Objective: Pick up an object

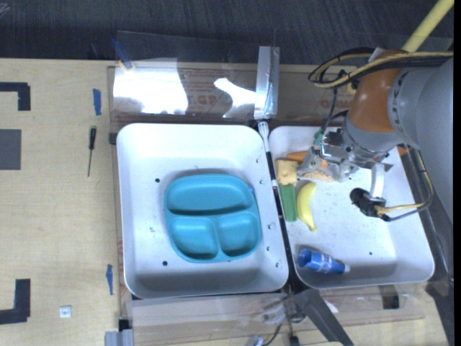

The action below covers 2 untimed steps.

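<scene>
While the claw (325,158) is hanging low over the right bin (410,262), nothing is showing as lifted yet: the banana (307,206), green block (289,202) and blue bottle (322,262) are lying loose, so all the picking is remaining

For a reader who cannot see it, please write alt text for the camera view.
The grey arm reaches in from the right, its gripper low over the back of the right bin, near a yellow banana, a green piece and a blue bottle. The left bin holds a blue divided tray.
</scene>
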Motion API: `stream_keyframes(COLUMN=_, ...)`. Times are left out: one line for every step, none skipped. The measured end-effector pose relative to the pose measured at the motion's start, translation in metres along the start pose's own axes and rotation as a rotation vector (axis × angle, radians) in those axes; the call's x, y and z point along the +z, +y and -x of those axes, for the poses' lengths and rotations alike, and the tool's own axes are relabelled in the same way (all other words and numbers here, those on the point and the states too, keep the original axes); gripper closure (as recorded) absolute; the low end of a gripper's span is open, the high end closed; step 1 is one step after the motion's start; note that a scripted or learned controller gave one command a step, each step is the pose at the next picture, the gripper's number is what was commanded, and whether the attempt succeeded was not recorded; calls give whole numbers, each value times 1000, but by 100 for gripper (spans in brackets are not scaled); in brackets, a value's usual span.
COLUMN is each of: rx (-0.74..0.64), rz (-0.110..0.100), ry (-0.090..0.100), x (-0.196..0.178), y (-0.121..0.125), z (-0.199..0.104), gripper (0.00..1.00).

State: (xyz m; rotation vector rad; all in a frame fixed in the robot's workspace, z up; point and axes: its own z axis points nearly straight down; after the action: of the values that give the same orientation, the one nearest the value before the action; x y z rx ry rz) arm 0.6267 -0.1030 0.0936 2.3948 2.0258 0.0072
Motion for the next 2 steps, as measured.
stream_keyframes(rx=134, rz=-50, ry=5, x=9, y=39, z=28, gripper=0)
stream_keyframes(rx=136, rz=-37, ry=-1, x=-2, y=41, z=29, gripper=100)
